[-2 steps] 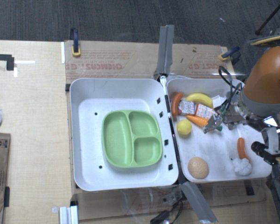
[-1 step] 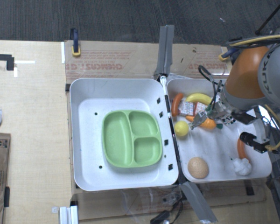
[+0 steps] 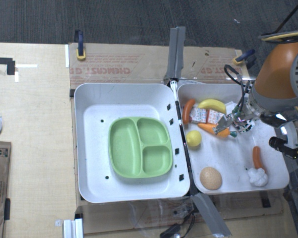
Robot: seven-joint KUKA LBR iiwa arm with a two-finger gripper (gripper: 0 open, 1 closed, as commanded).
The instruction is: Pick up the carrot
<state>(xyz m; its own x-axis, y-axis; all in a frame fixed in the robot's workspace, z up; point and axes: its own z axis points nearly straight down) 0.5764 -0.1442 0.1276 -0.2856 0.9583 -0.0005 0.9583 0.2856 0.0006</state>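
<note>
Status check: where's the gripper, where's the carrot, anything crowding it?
Gripper down on the carrot in the right bin. Carrot lying flat, not lifted. Snack packet, banana, lemon crowd it.

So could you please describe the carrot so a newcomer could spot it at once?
Look in the right bin, toward its upper middle, where the gripper is. The carrot lies there below the banana, right of the lemon. It is orange and tapered, unlike the blunt sausages.

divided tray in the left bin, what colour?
Light green tray, three compartments, seen clearly in the camera view.
</note>
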